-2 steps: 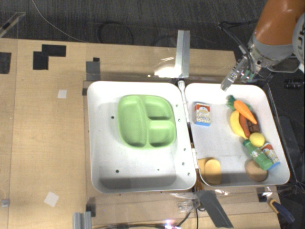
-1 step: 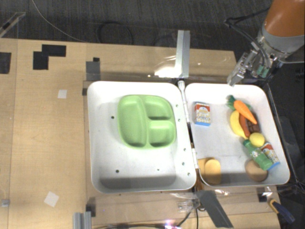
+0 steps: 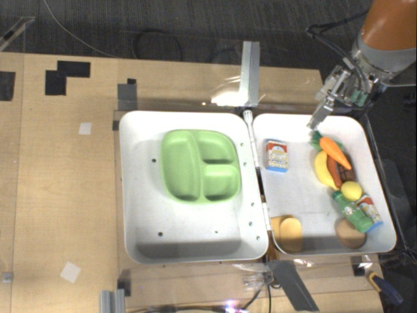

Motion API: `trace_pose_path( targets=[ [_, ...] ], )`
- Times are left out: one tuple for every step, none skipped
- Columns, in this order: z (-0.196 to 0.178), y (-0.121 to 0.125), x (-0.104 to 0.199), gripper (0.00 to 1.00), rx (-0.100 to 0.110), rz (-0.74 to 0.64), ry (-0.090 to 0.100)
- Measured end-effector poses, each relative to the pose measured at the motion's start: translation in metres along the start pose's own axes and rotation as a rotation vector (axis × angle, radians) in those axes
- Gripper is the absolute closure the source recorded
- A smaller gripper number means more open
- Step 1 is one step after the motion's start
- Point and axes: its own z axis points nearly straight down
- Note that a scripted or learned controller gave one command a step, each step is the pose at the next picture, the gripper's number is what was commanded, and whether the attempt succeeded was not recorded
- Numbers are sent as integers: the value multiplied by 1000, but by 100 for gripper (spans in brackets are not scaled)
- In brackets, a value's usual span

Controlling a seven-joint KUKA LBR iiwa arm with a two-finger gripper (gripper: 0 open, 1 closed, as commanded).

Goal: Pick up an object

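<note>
My gripper (image 3: 321, 109) hangs open over the far edge of the right bin (image 3: 296, 194), with nothing between its fingers. Just below it and slightly to the right lie an orange carrot (image 3: 334, 150), a yellow banana (image 3: 322, 169) and a brown sausage (image 3: 335, 171), all packed together. Further toward the front are a yellow lemon (image 3: 351, 190), a green bottle (image 3: 356, 213) and a brown round item (image 3: 350, 233). A small white and blue carton (image 3: 277, 156) lies apart at the bin's left. An orange-yellow piece (image 3: 288, 231) rests in the front left corner.
The left bin (image 3: 140, 194) holds a green divided plate (image 3: 199, 165). A metal post (image 3: 250, 70) stands behind the seam between the bins. The grey arm with its orange band (image 3: 391, 12) comes in from the upper right.
</note>
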Motion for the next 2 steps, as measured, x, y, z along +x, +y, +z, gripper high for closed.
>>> trace_pose_path(
  targets=[
    [121,-38,-4,0,5,-38,13],
    [195,-77,-9,0,-1,32,-4]
  ],
)
